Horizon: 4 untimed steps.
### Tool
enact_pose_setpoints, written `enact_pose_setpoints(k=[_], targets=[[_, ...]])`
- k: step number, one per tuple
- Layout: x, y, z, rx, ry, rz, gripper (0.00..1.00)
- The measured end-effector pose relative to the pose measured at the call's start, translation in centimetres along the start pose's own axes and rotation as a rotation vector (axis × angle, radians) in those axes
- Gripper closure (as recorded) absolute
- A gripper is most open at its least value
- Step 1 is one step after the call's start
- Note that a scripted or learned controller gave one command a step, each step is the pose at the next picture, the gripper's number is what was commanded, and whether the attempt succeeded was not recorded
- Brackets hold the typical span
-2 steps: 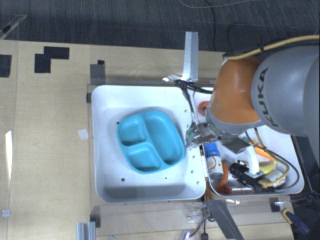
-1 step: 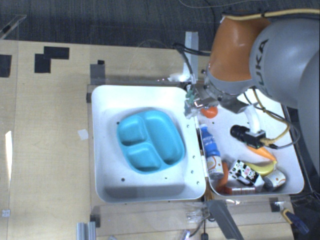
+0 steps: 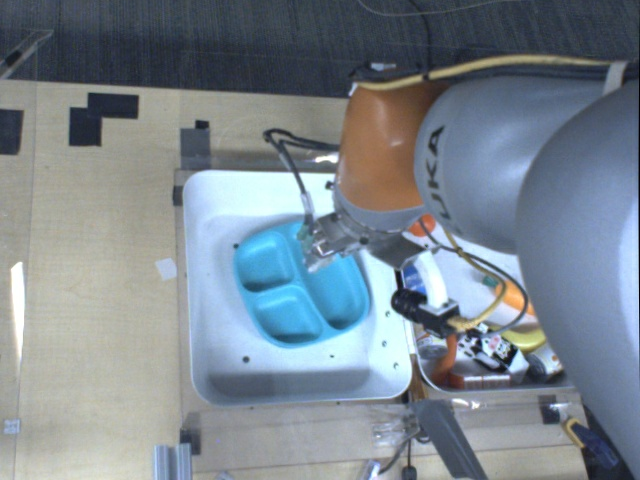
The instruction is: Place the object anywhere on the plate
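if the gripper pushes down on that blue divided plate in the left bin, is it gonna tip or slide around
The blue plate looks like rigid molded plastic, so it probably won't flex. It sits low and wide in the white bin, so tipping seems unlikely. Smooth plastic on a smooth bin floor may let it slide under an off-center push.

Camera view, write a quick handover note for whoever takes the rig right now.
End effector: low over the upper right part of the blue divided plate; whether it grips anything cannot be told from here.
Plate: in the left white bin, no object visible in its compartments.
Right bin: a clutter of small items beside and under the arm.
Done: nothing confirmed on the plate.
Left: check whether an object is being carried, then see it set on the plate.
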<state>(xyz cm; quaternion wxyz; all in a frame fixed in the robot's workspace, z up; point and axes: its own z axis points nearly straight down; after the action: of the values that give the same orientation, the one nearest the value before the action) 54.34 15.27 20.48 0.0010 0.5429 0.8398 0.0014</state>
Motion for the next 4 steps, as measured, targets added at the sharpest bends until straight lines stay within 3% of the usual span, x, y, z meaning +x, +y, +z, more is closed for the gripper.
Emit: enact_pose_setpoints(k=[1,2,3,4], targets=[[-4.8,-5.2,-4.0,-0.001,-0.001,0.232,1.0],[-0.2,-2.0,-0.5,0.001,0.0,0.053,1.0],[-0.9,1.0,-8.7,-0.003,-0.001,0.06,1.0],[-0.9,1.0,-8.7,-0.003,-0.001,0.06,0.0]])
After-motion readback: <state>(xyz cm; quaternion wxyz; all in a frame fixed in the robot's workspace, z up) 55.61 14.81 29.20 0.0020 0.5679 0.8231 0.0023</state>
